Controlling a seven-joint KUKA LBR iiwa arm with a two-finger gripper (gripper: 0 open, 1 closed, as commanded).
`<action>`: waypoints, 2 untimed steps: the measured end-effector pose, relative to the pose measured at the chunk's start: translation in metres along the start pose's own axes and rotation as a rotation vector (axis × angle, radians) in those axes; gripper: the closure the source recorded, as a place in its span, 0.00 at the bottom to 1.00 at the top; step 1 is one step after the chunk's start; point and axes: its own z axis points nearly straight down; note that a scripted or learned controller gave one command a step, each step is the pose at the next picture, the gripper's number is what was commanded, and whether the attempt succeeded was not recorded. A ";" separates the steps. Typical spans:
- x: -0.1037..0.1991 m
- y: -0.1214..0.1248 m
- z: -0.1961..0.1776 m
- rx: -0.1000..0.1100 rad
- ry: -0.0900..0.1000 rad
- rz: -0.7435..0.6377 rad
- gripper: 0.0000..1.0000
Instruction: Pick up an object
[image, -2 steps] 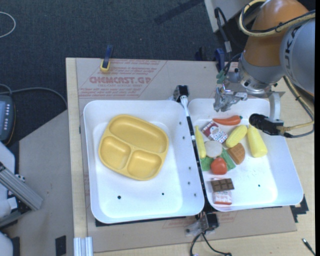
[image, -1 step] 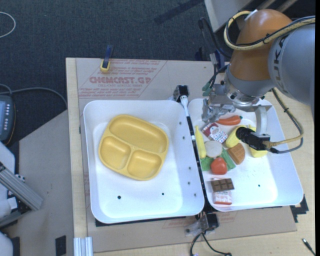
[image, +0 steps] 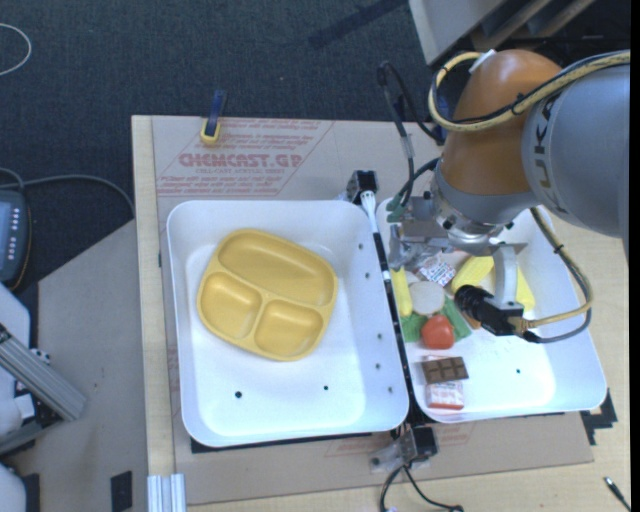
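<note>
My gripper (image: 424, 252) hangs low over the far left part of the right bin (image: 560, 375), just above a heap of small things. Under and beside it lie a white packet with red print (image: 436, 270), a pale round piece (image: 427, 297), a yellow piece (image: 401, 291) by the bin's left wall and a larger yellow thing (image: 488, 272). In front of these sit a red tomato (image: 437, 331) and a green piece (image: 457, 318). Nearer the front lie a brown chocolate bar (image: 445, 369) and a red and white packet (image: 446, 396).
The left bin (image: 270, 405) holds a yellow divided plate (image: 266, 293). The wall between the two bins (image: 388, 320) runs close beside the heap. The right bin's front right floor is bare white. A yellow and blue clamp (image: 212, 122) sits on the board behind the bins.
</note>
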 end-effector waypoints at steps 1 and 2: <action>0.021 -0.039 -0.018 -0.002 0.001 0.000 1.00; 0.019 -0.033 -0.014 -0.005 -0.001 0.003 1.00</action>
